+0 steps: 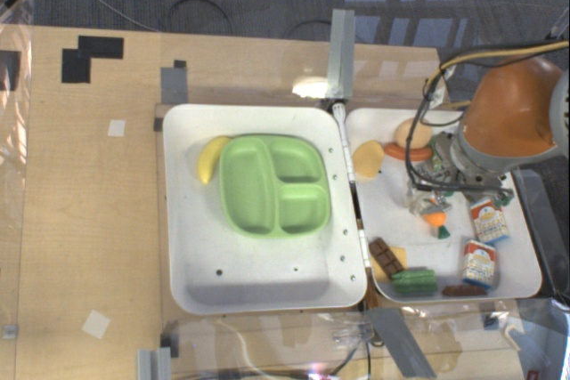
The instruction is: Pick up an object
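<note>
My gripper (427, 202) hangs low in the right bin (525, 280), under the orange band of the arm (512, 111). It is just above a small orange carrot (435, 221), which shows at its lower edge. Close by on the right lie two small cartons (488, 222) (478, 263). A sausage (406, 153) and a tan bun (412, 133) lie at the back of this bin, partly behind the wrist cables. A yellow round piece (368, 158) rests by the bin's left wall. I see nothing lifted off the bin floor.
A chocolate bar (383, 255), a green cucumber (413, 281) and a dark brown piece (463, 289) lie along the right bin's front. The left bin (191, 271) holds a green divided plate (272, 185) and a banana (210, 158).
</note>
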Controlling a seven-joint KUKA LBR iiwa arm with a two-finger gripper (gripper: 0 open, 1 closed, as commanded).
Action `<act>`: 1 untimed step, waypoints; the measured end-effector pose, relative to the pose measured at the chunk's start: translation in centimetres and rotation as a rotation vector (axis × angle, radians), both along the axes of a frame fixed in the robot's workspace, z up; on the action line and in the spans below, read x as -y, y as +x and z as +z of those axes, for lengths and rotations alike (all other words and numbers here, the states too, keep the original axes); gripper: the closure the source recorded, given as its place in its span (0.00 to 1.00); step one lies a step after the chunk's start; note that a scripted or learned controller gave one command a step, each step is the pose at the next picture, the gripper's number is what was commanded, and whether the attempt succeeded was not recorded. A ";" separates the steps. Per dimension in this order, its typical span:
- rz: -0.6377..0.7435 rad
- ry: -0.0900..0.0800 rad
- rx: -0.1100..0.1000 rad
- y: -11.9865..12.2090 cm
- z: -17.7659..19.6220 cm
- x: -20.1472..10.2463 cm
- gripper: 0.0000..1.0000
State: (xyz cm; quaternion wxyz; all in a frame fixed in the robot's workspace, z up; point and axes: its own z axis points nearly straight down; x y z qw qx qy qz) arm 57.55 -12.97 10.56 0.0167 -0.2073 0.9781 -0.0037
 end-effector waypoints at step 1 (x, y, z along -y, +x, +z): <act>-0.047 -0.005 -0.010 0.3 16.4 4.1 1.00</act>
